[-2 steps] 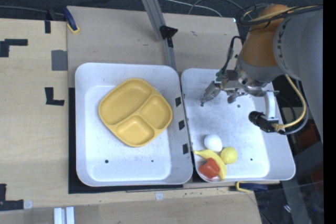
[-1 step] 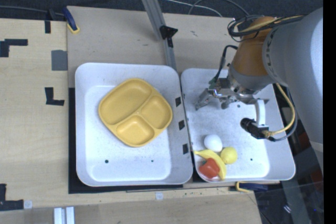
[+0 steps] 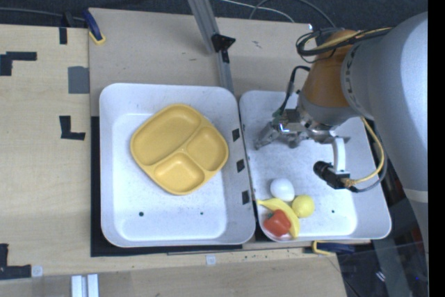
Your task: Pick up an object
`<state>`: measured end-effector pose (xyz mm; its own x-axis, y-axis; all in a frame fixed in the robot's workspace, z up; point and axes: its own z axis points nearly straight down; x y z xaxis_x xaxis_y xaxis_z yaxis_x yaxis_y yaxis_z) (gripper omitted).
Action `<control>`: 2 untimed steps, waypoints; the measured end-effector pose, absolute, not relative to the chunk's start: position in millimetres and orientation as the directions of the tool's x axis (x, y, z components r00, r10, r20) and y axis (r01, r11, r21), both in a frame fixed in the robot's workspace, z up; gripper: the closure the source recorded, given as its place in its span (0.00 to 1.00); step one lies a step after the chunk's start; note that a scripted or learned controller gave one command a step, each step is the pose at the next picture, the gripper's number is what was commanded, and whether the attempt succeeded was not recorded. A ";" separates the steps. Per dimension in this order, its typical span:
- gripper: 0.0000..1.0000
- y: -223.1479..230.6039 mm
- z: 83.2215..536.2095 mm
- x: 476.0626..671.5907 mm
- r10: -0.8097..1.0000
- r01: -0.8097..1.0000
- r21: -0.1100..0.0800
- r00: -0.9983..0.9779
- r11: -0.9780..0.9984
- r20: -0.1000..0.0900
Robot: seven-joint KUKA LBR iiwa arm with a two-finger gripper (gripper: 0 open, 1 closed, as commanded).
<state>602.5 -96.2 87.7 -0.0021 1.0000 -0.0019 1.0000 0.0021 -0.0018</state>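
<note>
Yellow plate [image 3: 179, 148] lies in the left bin [image 3: 118, 219]. To the plate's right, in the right bin [image 3: 361, 219], a white ball [image 3: 281, 188], a yellow toy [image 3: 303, 205] and a red piece [image 3: 278, 222] cluster at the near edge. Farther from the plate's right side, above the cluster, hangs the gripper [image 3: 268, 139], fingers apart and holding nothing. Picking looks not yet done: descent, closing and lifting remain.

No readable text, label, brand or number anywhere. Black tape marks [image 3: 68, 127] on the bench [image 3: 42, 177], far from the gripper past the left bin [image 3: 115, 170]: angular shapes, perhaps markers, not letters. Nothing legible on the yellow tray [image 3: 179, 148] either.
</note>
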 end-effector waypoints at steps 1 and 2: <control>1.00 -95.4 98.6 602.7 1.000 1.000 -0.002 -0.003 0.003 0.000; 1.00 -96.1 141.2 606.9 1.000 1.000 0.003 -0.002 0.002 0.000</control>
